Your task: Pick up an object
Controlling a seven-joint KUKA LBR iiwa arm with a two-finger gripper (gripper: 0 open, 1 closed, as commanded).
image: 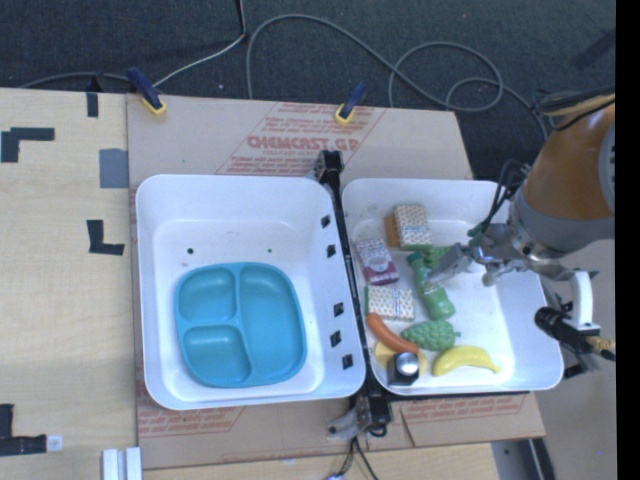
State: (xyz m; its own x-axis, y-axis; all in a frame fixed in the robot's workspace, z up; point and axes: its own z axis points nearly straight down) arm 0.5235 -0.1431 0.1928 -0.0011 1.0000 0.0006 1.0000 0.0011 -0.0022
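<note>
Down in the right bin [520, 358], the gripper [452, 261] hangs low over a green bottle [432, 293] lying on the bin floor; whether anything sits between its tips I cannot tell. Nearer lie a banana [465, 361], a carrot [390, 335] and a bumpy green vegetable [432, 334]. A blue divided plate [240, 323] rests in the left bin [165, 208].

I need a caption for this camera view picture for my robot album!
The robot's gripper hovers over toy food in the right bin, while a blue divided tray sits in the left bin.
</note>
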